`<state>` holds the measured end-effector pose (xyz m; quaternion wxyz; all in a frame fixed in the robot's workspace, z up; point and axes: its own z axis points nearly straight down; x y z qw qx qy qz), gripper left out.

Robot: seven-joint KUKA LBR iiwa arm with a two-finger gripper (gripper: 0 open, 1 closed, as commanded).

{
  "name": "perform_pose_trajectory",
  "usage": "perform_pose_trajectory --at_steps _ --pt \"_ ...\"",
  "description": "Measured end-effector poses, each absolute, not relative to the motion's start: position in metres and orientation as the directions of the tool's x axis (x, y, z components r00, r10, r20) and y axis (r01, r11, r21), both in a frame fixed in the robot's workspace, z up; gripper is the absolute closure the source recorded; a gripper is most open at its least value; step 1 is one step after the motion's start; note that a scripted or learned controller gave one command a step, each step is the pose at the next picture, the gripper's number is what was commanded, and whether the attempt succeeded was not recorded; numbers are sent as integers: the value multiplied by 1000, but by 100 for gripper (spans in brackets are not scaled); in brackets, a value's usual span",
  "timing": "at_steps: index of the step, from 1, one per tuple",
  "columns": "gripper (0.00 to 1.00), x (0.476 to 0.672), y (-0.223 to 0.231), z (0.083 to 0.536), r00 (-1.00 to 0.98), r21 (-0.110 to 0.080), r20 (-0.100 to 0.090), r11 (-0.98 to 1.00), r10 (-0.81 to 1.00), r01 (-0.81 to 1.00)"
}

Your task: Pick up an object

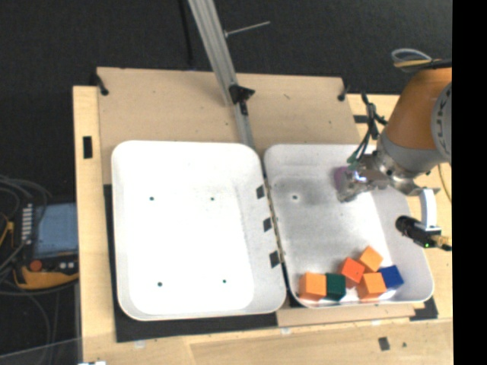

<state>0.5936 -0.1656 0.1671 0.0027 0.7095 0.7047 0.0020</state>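
Several small blocks lie huddled in the right bin's [304,166] near corner: an orange block [312,284] on the left, a green block [335,285] beside it, more orange blocks [353,269] to the right and a blue block [392,276] at the end. My gripper [347,185] hangs over the far middle of the same bin, well away from the blocks. Something small and purple shows at its tip; whether it sits between the fingers I cannot make out.
The left bin [190,226] lies alongside, split from the right one by a ridge with black clips [268,223]. A slanted metal rail [221,55] rises behind the bins. A black fitting [415,230] sits at the right bin's outer rim.
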Motion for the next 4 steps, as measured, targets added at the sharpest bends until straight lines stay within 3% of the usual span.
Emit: perform_pose_trajectory --at_steps 2,4 --pt "100 602 -167 240 -5 5 0 5 1000 1000" --pt "100 553 -75 237 -4 0 -1 4 1000 1000"
